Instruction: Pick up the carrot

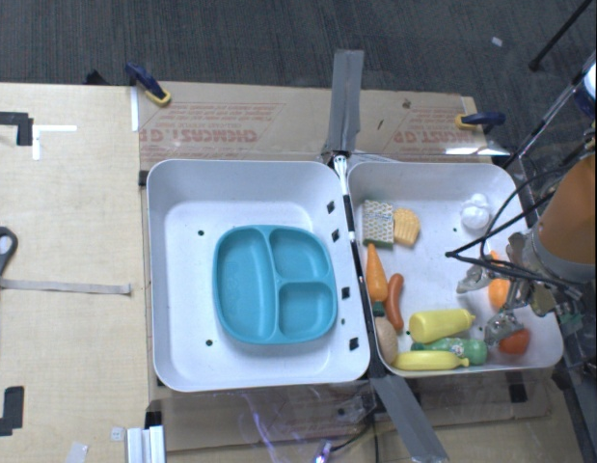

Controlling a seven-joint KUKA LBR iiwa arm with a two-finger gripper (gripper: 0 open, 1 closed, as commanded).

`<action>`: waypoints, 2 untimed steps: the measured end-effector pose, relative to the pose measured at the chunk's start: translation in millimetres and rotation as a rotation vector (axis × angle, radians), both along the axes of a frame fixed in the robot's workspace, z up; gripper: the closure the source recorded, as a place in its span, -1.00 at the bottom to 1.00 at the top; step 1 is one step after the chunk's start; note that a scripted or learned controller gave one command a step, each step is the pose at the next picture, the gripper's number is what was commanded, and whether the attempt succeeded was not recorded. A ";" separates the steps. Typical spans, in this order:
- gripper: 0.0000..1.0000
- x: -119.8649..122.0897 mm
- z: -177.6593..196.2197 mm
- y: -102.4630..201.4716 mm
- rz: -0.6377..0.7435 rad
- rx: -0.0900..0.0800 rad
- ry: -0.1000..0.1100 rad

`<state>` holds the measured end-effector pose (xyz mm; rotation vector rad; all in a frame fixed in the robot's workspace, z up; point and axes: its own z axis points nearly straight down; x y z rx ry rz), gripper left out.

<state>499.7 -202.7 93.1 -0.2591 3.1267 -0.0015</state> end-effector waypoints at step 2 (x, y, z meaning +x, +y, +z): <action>-1.00 -17.9 0.0 -18.9 -0.193 0.001 -0.002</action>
